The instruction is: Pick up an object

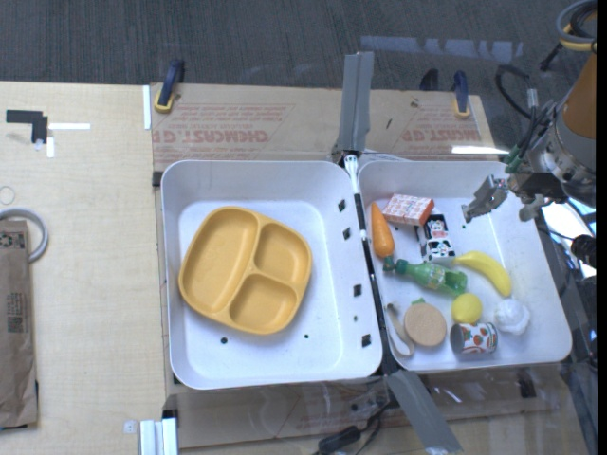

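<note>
The right bin [541, 254] holds several small objects: an orange carrot [381, 233], a red-and-white box [408, 209], a small black-and-white toy [436, 239], a green bottle [427, 273] lying flat, a banana [486, 271], a lemon [466, 308], a white ball [512, 316], a printed can [474, 339] and a tan round disc [424, 325]. My gripper [499, 207] hangs above the bin's far right part, open, with nothing between its fingers. It is to the right of the box and beyond the banana.
A yellow divided plate [247, 270] lies in the left bin [180, 330]. Cardboard [256, 126] with blue clamps sits behind both bins. A brown paper bag [14, 320] lies on the bench at far left.
</note>
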